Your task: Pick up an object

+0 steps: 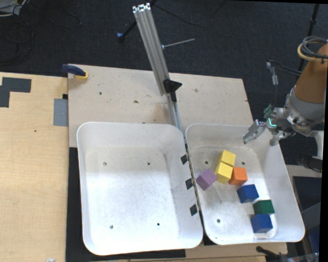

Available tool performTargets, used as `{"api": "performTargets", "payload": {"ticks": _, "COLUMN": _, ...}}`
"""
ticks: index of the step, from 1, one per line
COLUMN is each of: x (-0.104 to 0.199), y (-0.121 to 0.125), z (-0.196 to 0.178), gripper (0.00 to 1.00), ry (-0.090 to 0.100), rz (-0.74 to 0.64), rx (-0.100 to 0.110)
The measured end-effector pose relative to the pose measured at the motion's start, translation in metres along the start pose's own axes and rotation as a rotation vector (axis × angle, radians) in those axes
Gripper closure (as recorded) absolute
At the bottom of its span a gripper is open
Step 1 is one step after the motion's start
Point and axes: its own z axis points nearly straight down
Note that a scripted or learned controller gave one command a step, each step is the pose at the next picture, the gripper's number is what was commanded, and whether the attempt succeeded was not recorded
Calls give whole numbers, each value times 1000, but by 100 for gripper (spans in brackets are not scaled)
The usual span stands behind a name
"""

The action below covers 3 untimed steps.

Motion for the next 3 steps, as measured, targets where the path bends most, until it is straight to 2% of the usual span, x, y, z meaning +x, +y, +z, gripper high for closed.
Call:
{"api": "performTargets", "payload": {"ticks": 1, "x": 1, "y": 1, "z": -3, "gripper": 0, "ry": -2, "rz": -4, "rx": -4}}
{"api": "performTargets", "payload": {"ticks": 2, "x": 3, "y": 5, "z": 41, "gripper": 0, "ry": -1, "rz": -5, "rx": -2}}
{"api": "performTargets", "payload": {"ticks": 3, "x": 4, "y": -3, "z": 103, "gripper": 0, "ry": 0, "rz": 0, "rx": -1}}
